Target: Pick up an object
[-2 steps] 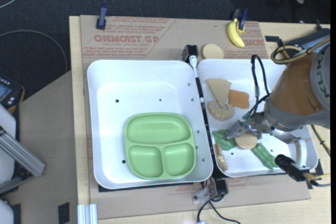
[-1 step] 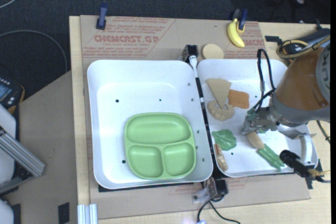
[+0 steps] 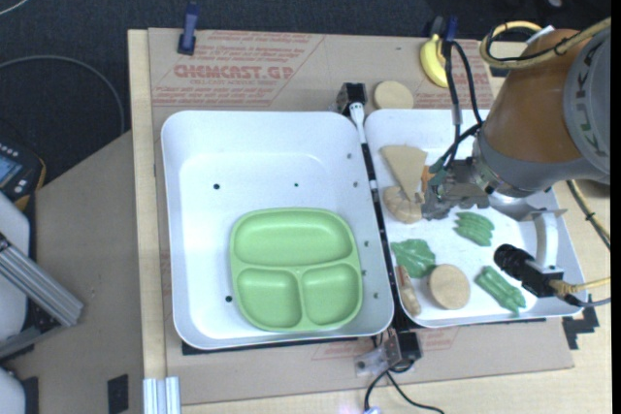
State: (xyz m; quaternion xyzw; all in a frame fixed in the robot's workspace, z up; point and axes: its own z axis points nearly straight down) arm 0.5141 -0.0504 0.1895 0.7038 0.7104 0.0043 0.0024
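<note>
The right bin (image 3: 568, 238) holds several toy foods. A tan wedge (image 3: 401, 160) lies near its back left. Just below that lies a small tan lump (image 3: 396, 202). My gripper (image 3: 432, 196) hangs low right beside this lump, at the wedge's front corner. A green leafy piece (image 3: 415, 256), a round tan disc (image 3: 449, 286), a green piece (image 3: 475, 228) and a green pickle-like piece (image 3: 500, 289) lie toward the front. A thin tan slice (image 3: 408, 296) rests against the bin's left wall.
A green divided plate (image 3: 294, 269) sits at the front of the left bin (image 3: 184, 208). Behind the right bin, on the board, lie a tan disc (image 3: 393, 95) and a yellow banana (image 3: 434, 61). A blue clip (image 3: 187, 29) sits at the board's back left.
</note>
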